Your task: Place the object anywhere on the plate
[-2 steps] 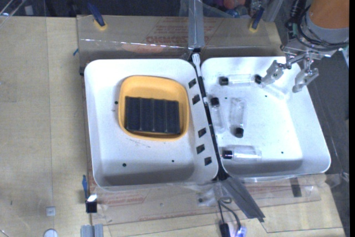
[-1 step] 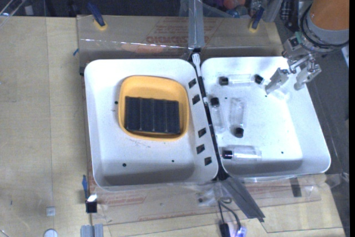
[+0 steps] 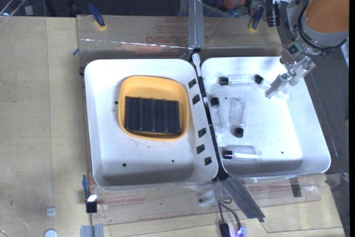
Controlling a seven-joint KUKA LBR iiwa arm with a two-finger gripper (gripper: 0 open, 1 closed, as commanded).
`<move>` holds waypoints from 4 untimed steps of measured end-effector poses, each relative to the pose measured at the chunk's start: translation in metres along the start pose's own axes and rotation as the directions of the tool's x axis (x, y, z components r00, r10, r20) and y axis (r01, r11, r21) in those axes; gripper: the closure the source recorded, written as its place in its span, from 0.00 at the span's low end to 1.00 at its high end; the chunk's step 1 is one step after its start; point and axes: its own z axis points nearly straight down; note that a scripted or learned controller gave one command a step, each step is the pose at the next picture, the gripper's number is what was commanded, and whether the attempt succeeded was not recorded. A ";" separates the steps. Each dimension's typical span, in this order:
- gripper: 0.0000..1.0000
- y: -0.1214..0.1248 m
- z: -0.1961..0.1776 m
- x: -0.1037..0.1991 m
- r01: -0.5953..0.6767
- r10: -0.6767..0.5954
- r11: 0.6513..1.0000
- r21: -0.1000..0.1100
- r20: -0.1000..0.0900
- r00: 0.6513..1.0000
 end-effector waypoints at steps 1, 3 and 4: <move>0.00 -0.006 -0.021 -0.015 0.277 -0.277 0.961 -0.001 0.000 0.961; 0.00 -0.018 -0.050 -0.040 0.684 -0.684 0.730 -0.002 0.000 0.730; 0.00 -0.017 -0.046 -0.040 0.823 -0.823 0.568 -0.001 0.002 0.568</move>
